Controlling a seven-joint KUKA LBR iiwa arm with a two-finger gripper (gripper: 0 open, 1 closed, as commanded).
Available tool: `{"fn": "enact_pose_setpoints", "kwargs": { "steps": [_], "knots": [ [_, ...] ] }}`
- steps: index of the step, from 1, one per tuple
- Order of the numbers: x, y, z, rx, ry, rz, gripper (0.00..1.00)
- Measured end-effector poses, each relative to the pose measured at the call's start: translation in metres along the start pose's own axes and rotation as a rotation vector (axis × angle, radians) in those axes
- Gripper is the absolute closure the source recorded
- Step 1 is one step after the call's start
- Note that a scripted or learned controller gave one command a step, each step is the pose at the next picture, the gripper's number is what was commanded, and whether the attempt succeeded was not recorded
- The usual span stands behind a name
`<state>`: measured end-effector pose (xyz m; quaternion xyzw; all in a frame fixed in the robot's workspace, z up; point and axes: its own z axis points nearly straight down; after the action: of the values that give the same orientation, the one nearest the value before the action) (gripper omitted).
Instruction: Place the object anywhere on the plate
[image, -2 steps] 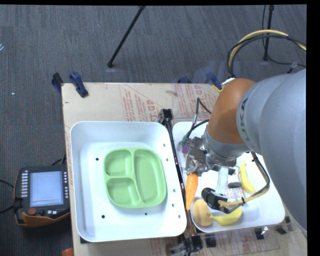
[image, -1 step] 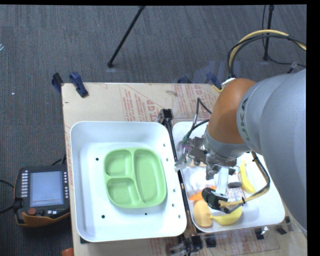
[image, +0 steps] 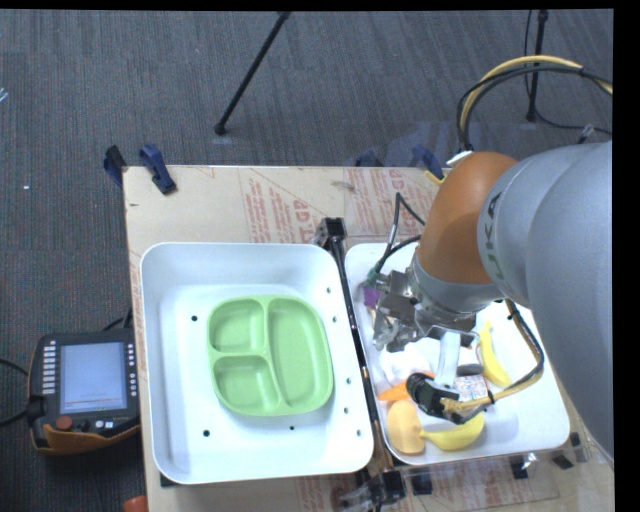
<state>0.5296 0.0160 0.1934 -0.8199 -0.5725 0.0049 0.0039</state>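
The toys, like a yellow banana (image: 455, 435) and an orange piece (image: 395, 392), lie in the right bin (image: 535, 415). The gripper (image: 392, 328) hangs low over them. I cannot tell if it is open, shut or holding one. The green plate (image: 270, 355) in the left bin (image: 170, 350) has nothing on it, so I think the picking up and the putting down are both left to do.

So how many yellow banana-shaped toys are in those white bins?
2. One yellow banana-shaped toy lies toward the right white bin's right side, beside the grey robot arm; the other lies near its front edge. The arm may hide more.
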Motion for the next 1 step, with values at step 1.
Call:
{"fn": "enact_pose_setpoints", "kwargs": {
  "steps": [1],
  "knots": [
    [0.0555, -0.0576, -0.01, -0.004, 0.002, -0.003, 1.0]
  ]
}}
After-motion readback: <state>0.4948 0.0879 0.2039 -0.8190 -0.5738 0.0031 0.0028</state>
